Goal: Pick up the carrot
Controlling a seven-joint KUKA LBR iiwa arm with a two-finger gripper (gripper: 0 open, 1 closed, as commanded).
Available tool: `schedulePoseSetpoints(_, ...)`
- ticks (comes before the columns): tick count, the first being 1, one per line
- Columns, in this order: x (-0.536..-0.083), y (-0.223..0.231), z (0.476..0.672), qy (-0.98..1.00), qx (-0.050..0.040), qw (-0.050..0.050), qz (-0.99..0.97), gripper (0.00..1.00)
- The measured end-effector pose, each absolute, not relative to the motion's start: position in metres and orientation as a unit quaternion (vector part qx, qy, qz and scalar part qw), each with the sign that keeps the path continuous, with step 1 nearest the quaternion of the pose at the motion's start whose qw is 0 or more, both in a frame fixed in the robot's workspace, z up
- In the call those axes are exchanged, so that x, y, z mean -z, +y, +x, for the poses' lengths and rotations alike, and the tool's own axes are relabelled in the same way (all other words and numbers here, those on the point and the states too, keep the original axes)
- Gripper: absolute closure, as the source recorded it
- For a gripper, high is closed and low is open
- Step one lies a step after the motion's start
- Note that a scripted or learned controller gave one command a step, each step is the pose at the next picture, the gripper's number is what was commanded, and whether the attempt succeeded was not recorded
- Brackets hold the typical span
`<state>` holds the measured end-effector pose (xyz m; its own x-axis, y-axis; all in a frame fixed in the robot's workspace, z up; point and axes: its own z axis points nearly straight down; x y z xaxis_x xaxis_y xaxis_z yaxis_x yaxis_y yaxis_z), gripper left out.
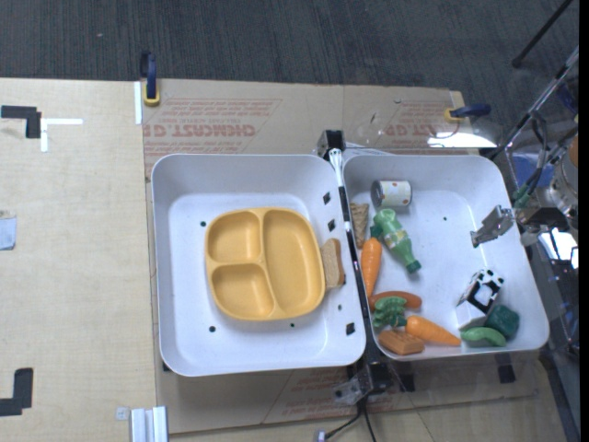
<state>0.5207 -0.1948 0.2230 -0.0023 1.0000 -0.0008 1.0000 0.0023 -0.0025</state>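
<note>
The carrot (370,265) you are after lies in the right bin (460,178), close against its left wall, standing roughly lengthwise with its green top pointing up toward the green bottle (396,236). A second carrot (433,331) rests lower down, pointing toward the bin's front right corner, beside a red-orange piece (398,299) and some leafy greens (387,315). You will find the gripper (490,226) at the right bin's right side, hovering over bare white floor, well apart from both carrots. You cannot make out how far the fingers are spread; the metal parts there blur together, and nothing shows between them. The arm comes in from the right and is mostly cut off, with only grey metal pieces visible near the bin rim. A small tin can (392,192) lies near the back, a black-and-white object (485,289) and dark green items (495,325) sit in the front right corner. The left bin (184,339) holds a yellow divided plate (264,264), with a slice of bread (333,263) at its right edge. Both bins sit on the worktop (64,274).
</note>
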Motion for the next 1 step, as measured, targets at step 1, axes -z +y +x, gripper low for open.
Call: schedulePoseSetpoints(1, -0.1625, -0.1399, 0.4892, -0.819, -0.0002, 0.000, -0.573, 0.00)
